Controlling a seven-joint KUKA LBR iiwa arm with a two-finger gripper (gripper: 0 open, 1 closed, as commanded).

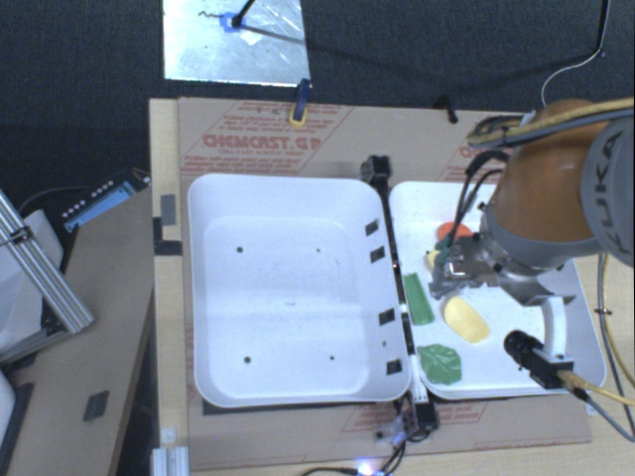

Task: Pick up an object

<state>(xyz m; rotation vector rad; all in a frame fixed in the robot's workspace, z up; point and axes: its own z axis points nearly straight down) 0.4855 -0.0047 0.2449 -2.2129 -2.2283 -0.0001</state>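
Note:
My gripper (pixel 444 274) hangs low over the upper left part of the right bin (pixel 585 365). Just below it lies a yellow lemon-shaped object (pixel 465 320). A long green piece (pixel 418 297) rests by the bin's left wall, and a darker green lump (pixel 440 363) sits near the front left corner. A red-orange object (pixel 454 232) peeks out behind the wrist, and a small yellow-green bit (pixel 433 259) shows beside the gripper. The wrist hides the fingertips.
The left bin (pixel 288 286) stands beside the right one, parted by a black-clipped divider (pixel 392 276). Both rest on a cardboard sheet (pixel 258 142). The bulky orange-banded arm (pixel 556 191) covers the back of the right bin.

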